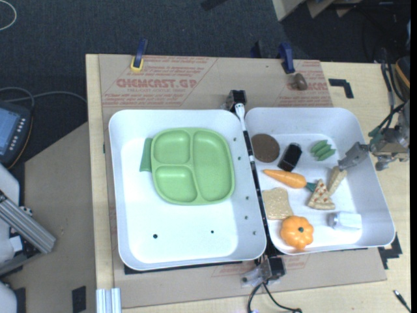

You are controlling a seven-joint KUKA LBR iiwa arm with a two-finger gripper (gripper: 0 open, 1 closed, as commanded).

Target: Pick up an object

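The right bin [365, 126] holds several small items: a brown disc [265, 147], a black block [290, 156], a green leafy piece [322, 150], an orange carrot [285, 178], a pizza slice [320, 195], a tan cracker [278, 203], an orange pumpkin [296, 232] and a white-and-grey cylinder [344, 221]. My gripper [346, 165] reaches in over the bin's right rim and hangs low at the right side, just above and to the right of the pizza slice. I see nothing held in it.
The left bin [130, 194] carries a green divided plate [193, 164] in its upper half. A black divider strip [246, 150] runs between the two bins. The arm's wrist [391, 142] sits over the right bin's right rim.
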